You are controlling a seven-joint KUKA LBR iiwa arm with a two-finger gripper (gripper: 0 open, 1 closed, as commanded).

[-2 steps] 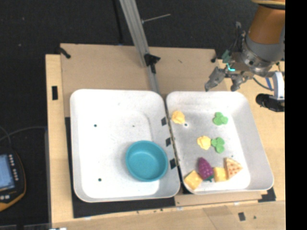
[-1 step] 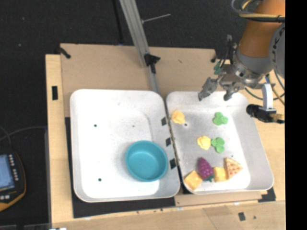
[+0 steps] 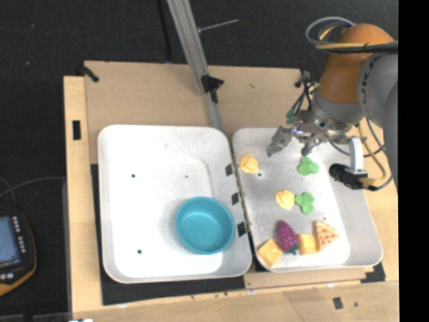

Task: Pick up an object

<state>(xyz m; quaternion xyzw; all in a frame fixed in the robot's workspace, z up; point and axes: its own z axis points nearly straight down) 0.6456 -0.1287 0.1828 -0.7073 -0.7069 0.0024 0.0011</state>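
Below end effector [image 3: 295, 143]: small green toy [image 3: 308, 167], lobed, lying flat.

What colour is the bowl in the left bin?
The bowl is teal blue, seen clearly in the camera view from above.

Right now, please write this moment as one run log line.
gripper: open, above right bin | holding: nothing | nearest: green toy piece | round blue plastic bowl: left bin
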